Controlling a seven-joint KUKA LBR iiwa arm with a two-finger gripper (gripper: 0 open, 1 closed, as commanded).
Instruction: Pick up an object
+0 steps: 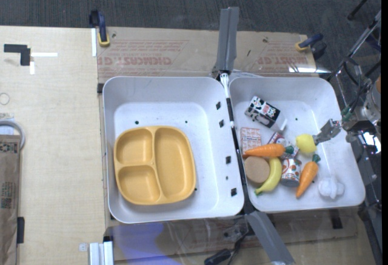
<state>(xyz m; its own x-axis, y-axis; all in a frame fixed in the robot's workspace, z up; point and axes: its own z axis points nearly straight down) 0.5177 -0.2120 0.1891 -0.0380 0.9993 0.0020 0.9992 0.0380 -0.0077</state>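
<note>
On left, left bin [121, 100] held yellow divided tray [154, 164]. Right bin [321, 85] held clutter: cow-print carton [262, 111] toward back; one carrot [264, 150] above round brown piece [256, 168]; banana [271, 176] beside it; lemon [305, 144]; second carrot [307, 178]; white lump [331, 187] near right wall. Gripper [330, 130] sat at right wall, just beside lemon, nothing between fingers; spread or closed — couldn't tell.

left bin [121, 100]: yellow divided plate [155, 164] | bench: cardboard sheet [182, 54], blue-yellow clamps [99, 27]
</note>
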